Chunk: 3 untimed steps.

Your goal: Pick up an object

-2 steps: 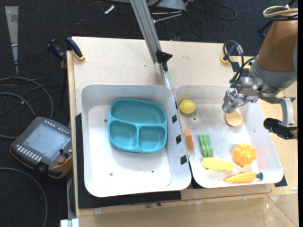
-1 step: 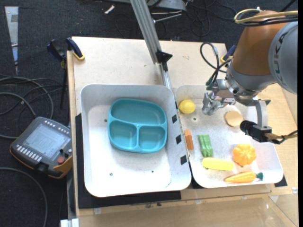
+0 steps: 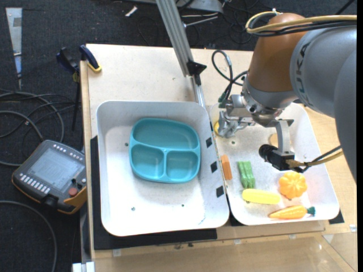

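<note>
Nearest item: carrot (image 3: pixel 290 212), orange, tapered, matte plastic with a small green tip, lying along the front wall of the right bin (image 3: pixel 317 146). Just behind it, a yellow elongated rounded piece (image 3: pixel 261 196). Beside that, an orange ribbed pumpkin-like lump (image 3: pixel 291 185). Green ridged rectangular piece (image 3: pixel 246 174), flat. Small orange block (image 3: pixel 226 167) at the bin's left wall. Left bin (image 3: pixel 113 169), white and shallow with speckled floor, holds a teal three-compartment plate (image 3: pixel 165 149), smooth, with rounded corners. Gripper (image 3: pixel 228 123), metallic, hangs over the right bin's back left corner; cannot tell whether it is spread or pressed together. Table (image 3: pixel 136 72) of pale board.
</note>
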Each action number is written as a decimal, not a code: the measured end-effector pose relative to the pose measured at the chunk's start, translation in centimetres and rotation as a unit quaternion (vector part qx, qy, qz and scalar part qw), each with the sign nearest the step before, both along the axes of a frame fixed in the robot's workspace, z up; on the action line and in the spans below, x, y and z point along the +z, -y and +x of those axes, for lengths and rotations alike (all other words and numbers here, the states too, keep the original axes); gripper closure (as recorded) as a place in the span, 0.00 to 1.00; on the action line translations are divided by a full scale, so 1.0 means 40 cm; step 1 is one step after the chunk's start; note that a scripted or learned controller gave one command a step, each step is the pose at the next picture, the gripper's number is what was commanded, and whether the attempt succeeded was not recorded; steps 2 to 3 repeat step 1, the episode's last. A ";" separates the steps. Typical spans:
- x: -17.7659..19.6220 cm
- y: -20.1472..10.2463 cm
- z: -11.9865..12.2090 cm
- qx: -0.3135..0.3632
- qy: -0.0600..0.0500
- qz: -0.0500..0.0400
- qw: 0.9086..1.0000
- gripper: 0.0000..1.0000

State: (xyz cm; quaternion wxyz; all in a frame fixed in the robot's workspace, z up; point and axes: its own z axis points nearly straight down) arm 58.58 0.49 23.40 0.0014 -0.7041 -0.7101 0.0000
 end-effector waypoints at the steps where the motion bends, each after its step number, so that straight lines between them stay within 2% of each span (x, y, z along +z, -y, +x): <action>1: 0.012 -0.113 0.013 0.000 0.002 0.000 1.000 1.00; 3: 0.012 -0.113 0.013 0.000 0.002 0.000 1.000 1.00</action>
